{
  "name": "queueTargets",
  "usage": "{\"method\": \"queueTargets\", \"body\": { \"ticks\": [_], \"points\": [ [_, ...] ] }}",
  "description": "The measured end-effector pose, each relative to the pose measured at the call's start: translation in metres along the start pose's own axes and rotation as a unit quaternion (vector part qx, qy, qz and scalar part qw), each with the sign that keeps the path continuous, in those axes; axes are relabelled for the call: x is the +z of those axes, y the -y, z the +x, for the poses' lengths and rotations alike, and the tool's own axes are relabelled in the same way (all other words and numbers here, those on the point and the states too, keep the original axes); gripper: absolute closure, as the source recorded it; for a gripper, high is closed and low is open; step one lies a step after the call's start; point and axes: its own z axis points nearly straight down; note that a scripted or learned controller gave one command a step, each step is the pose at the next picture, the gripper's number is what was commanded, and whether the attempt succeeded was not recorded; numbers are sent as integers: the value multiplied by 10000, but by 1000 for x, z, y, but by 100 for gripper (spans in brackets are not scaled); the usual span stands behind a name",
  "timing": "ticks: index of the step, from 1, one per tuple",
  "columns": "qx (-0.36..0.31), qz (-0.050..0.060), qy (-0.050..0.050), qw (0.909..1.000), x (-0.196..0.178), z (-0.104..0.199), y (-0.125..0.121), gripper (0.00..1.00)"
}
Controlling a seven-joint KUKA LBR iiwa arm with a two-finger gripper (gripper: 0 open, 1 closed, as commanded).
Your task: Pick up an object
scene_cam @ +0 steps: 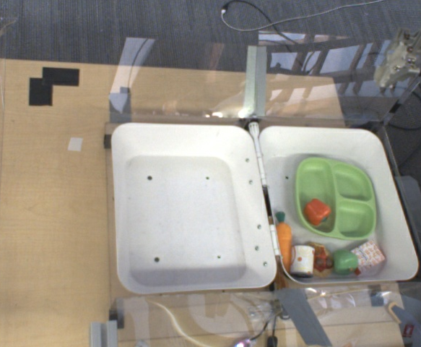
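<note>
The right bin (383, 157) holds a green divided plate (338, 196) with a small red-orange object (317, 210) in its lower left compartment. Along the bin's near edge lie an orange carrot (285, 241), a small white can with a red label (302, 260), a brownish-red item (322, 259), a green object (345, 261) and a white patterned packet (370, 255). These near-edge items sit close together, some touching.
The left bin (181, 201) is a shallow white tray with a few small dark holes. A metal divider (253, 85) and clear panels stand behind the bins. Cables lie on the dark floor (196, 13) beyond. A wooden bench (37, 194) extends to the left.
</note>
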Motion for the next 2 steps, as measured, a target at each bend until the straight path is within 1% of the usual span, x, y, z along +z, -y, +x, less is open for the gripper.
{"method": "queueTargets", "body": {
  "ticks": [1, 2],
  "points": [
    [0, -2, 1, 10000, 0, 0, 0, 0],
    [0, -2, 1, 10000, 0, 0, 0, 0]
  ]
}}
